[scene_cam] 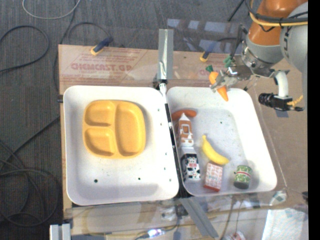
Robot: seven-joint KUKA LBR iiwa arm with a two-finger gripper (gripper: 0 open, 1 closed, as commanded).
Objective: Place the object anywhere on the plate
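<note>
The yellow plate [115, 128] sits in the left bin [75, 184] with nothing in any of its three compartments, so the placing itself is not yet done. What looks done, judging from this view, is the pickup: a small orange carrot [222, 91] with a bit of green at its top hangs at the tool [223, 80], over the far rim of the right bin [260, 134] and clear of the bin floor. The carrot's upper end sits between the tool's fingers and its pointed tip slants down toward the bin, so the tool appears to be pinching the carrot, though the grip point is small and partly cluttered by the wrist hardware.

Relative to the plate, the carrot and tool are well off to the right and farther back, beyond the divider [165, 59] that separates the two bins. What is left, as I judge it, is the whole carry: across the divider, over to the plate, then a lowering and release onto any of the compartments.

Also right of the plate, lying in the right bin, are a banana [213, 152], a ketchup bottle [185, 130], a small black-and-white carton [190, 167], a red box [213, 177] and a green can [243, 176]. All of them lie nearer the camera than the carrot and well apart from the tool.
</note>
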